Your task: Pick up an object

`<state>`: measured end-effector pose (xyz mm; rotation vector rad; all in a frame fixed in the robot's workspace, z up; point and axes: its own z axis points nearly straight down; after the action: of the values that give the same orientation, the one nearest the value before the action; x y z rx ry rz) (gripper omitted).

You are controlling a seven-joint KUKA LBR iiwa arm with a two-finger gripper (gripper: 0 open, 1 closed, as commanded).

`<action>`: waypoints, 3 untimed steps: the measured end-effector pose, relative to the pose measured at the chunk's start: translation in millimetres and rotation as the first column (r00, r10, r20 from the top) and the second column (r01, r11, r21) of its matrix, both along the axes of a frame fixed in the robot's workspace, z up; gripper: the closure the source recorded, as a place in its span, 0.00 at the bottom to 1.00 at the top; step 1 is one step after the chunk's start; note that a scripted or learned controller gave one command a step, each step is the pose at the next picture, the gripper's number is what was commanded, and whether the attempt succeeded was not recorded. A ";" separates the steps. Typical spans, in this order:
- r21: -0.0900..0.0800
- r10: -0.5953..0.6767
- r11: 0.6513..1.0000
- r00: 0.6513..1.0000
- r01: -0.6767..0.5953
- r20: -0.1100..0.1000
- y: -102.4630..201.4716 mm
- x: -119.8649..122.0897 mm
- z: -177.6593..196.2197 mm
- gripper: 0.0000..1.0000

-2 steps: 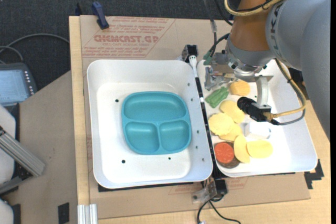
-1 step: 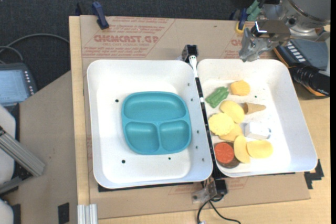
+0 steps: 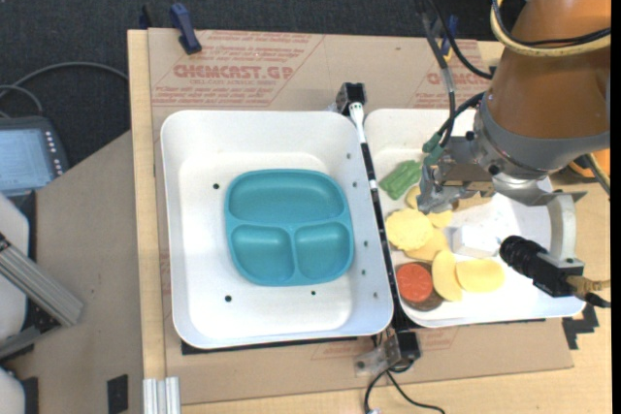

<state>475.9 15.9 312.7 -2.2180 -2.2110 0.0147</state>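
Note:
My gripper point(image 3: 437, 196) hangs low over the right bin point(image 3: 505, 305), under the orange band of the arm. Its tip is down among the objects at the bin's left side. A green piece point(image 3: 399, 177) lies just left of it. Yellow round pieces point(image 3: 408, 230) sit right below it, with more yellow pieces point(image 3: 466, 275) nearer the front. A red round piece point(image 3: 414, 281) lies at the front left corner of that bin. A white flat piece point(image 3: 477, 237) rests to the right of the gripper tip.
The left bin point(image 3: 194, 160) holds a teal divided plate point(image 3: 288, 226) in its middle. A black divider point(image 3: 367, 170) runs between the bins. A black cylindrical part point(image 3: 534, 264) of the arm juts over the right bin's front.

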 end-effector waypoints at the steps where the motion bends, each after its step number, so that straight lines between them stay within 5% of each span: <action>1: 0.001 0.005 1.000 1.000 -0.005 0.012 31.3 42.3 -73.6 1.00; 2: 0.002 0.003 1.000 1.000 -0.003 0.030 8.1 3.5 77.6 1.00; 3: 0.000 0.000 1.000 1.000 0.000 0.009 -30.6 3.1 -19.5 1.00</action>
<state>479.0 -14.7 293.3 -2.2227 -2.2151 0.0055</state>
